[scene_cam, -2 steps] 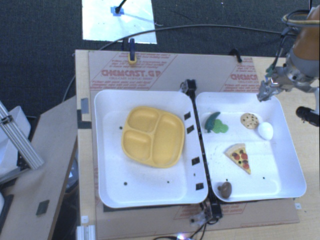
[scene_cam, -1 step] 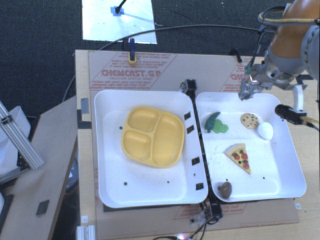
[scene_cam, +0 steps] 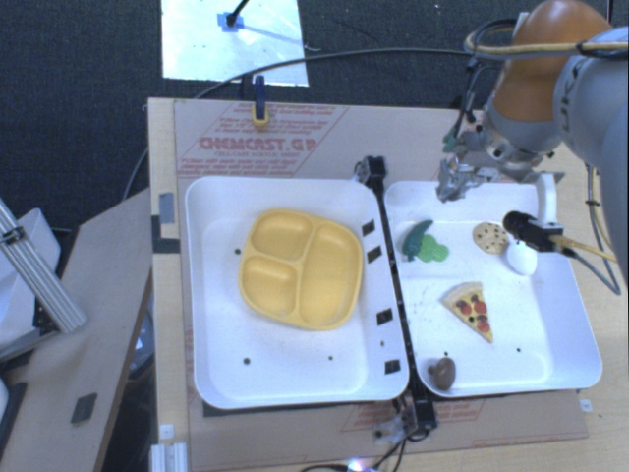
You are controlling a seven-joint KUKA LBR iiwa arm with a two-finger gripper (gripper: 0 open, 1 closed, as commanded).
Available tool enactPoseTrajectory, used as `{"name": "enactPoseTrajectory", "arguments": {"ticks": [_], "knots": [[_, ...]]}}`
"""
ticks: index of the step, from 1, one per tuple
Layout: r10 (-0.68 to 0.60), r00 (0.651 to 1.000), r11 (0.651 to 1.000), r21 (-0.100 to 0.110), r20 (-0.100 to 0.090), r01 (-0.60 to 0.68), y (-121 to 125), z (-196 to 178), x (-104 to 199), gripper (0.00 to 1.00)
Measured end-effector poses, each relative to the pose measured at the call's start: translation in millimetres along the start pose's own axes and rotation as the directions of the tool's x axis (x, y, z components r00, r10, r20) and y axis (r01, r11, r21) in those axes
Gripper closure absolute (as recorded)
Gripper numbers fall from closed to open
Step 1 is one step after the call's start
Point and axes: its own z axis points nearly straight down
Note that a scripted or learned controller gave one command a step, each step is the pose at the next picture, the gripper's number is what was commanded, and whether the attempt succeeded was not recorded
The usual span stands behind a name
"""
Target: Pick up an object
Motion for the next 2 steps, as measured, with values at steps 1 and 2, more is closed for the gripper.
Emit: {"name": "enactPoseTrajectory", "arguments": {"ticks": [1, 2], "knots": [[0.0, 1.0, 1.0, -0.001, 0.0, 0.0, 4, 4, 47, 1.0], [-0.001, 1.0, 1.0, 0.0, 0.0, 0.001, 0, 10, 101, 1.0]]}}
